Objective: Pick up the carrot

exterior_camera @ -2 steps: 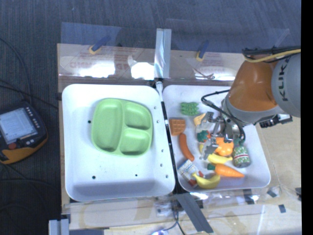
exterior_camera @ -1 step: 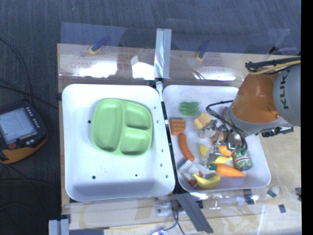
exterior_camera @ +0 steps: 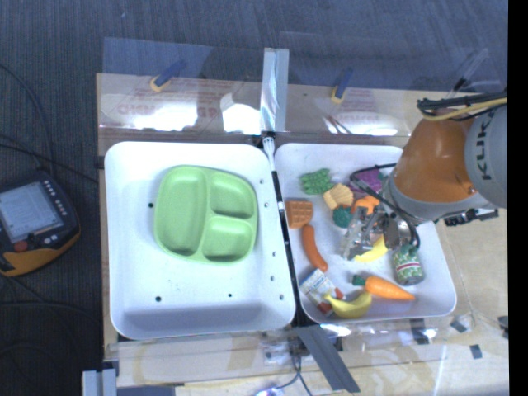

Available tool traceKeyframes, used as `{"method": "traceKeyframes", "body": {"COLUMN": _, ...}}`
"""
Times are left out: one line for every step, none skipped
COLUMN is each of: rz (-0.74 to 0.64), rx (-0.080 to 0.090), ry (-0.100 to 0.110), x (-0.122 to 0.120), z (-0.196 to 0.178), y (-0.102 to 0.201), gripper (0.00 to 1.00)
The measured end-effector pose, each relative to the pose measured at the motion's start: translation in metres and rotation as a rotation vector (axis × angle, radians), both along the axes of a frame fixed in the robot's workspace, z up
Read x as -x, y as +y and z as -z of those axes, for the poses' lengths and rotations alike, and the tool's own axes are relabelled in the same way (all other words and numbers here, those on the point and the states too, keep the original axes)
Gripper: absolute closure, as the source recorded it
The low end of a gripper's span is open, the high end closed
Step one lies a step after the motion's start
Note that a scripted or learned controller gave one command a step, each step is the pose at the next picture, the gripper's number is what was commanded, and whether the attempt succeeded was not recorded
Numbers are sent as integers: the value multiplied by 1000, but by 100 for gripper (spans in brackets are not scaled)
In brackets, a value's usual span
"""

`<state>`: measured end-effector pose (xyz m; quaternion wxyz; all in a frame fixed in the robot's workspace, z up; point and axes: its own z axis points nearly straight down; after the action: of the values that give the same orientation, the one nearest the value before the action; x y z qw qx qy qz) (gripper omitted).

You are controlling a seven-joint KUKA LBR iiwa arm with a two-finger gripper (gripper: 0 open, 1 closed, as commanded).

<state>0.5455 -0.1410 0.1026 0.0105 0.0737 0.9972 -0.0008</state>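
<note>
The carrot (exterior_camera: 388,287) lay near the front right corner of the right bin (exterior_camera: 441,304), green top pointing left, tip right, just beside the banana (exterior_camera: 351,304). Looked like a light, hard plastic toy, smooth and tapered, so probably slippery; I'd have pinched it across the fat middle, not the tip. The end effector (exterior_camera: 369,238) hovered just behind it over the yellow piece (exterior_camera: 373,253). Honestly couldn't tell whether it was open or closed, too cluttered. The green divided plate (exterior_camera: 206,213) sat in the left bin (exterior_camera: 132,304).
</note>
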Motion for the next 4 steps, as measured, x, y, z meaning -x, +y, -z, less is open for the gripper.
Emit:
{"method": "traceKeyframes", "body": {"rz": -66, "rx": 2, "ry": 12, "x": 50, "z": -94, "y": -42, "gripper": 100}}
{"method": "traceKeyframes", "body": {"rz": 46, "rx": -6, "ry": 23, "x": -19, "z": -6, "y": -80, "gripper": 100}}
{"method": "traceKeyframes", "body": {"rz": 199, "rx": -6, "ry": 14, "x": -83, "z": -40, "y": -15, "gripper": 100}}
{"method": "traceKeyframes", "body": {"rz": 323, "rx": -8, "ry": 20, "x": -61, "z": -9, "y": 25, "gripper": 100}}
